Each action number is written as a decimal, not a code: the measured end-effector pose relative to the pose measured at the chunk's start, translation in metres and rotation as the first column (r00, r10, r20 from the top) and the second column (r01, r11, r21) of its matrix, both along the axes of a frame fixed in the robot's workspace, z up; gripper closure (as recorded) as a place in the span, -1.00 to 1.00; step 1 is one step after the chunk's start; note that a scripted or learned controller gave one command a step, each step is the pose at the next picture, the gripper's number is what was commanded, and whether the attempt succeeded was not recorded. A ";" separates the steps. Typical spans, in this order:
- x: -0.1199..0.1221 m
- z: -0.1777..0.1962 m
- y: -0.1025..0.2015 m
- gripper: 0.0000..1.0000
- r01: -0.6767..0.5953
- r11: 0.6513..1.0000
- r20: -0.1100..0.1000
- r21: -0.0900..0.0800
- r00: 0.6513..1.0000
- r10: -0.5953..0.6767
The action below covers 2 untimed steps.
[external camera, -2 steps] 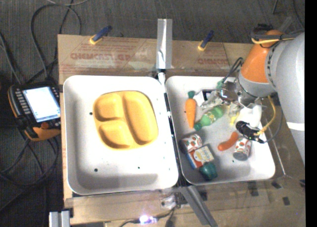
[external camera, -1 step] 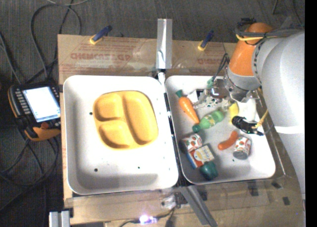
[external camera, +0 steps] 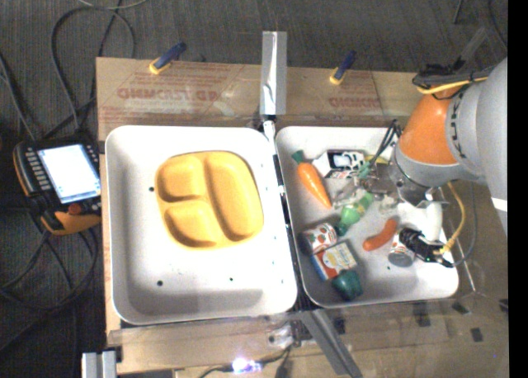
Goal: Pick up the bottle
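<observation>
A grey robot arm (external camera: 462,133) with an orange band reaches from the right, bent down over the right bin (external camera: 429,285). Its gripper (external camera: 373,177) hangs low beside a small green bottle (external camera: 350,213) lying by the carrot (external camera: 314,184).

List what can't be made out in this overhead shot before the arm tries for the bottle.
- Gripper: in the camera view, its fingers are lost against clutter in the right bin, under the arm's grey and orange wrist; open or shut is unreadable.
- Bottle: no item in the pile near the carrot can be named as it for certain; too small and overlapping.
- Carton: its label print is too small to read.
</observation>
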<state>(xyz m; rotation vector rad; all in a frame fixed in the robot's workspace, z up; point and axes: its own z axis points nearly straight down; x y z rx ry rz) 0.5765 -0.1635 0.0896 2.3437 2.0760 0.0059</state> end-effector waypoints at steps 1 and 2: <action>0.001 0.008 0.001 1.00 -0.001 1.000 0.000 0.002 1.000 0.001; 0.036 0.107 0.030 1.00 -0.028 1.000 -0.014 0.004 0.999 0.028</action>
